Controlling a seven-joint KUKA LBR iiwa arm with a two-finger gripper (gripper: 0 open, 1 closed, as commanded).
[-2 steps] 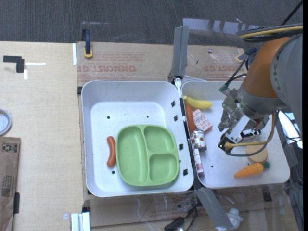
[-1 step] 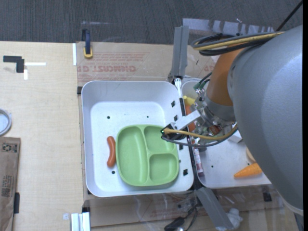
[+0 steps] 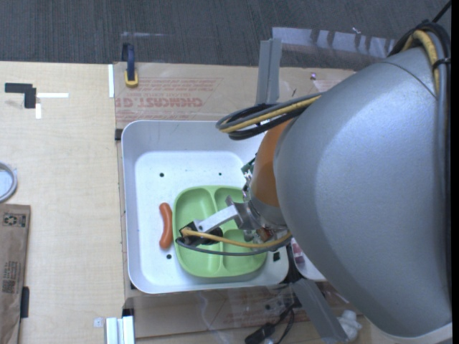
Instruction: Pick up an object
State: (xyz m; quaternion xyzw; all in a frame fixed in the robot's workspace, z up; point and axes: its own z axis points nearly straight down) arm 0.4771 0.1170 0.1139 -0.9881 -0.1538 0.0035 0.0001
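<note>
A green divided plate (image 3: 192,205) lies in the left white bin (image 3: 143,165), towards its front right. Just left of the plate, an orange sausage-shaped toy (image 3: 166,226) rests on the bin floor, pointing front to back. My gripper (image 3: 246,223) hangs low over the plate's right half, below the orange wrist band. The big grey arm covers the gripper's far side and hides most of the right bin.
A cardboard sheet (image 3: 179,92) lies behind the bin, with a blue and yellow clamp (image 3: 130,67) at its left end. On the wooden bench at the left are a tape roll (image 3: 3,183), a brown paper bag (image 3: 13,256) and a black bracket (image 3: 21,92).
</note>
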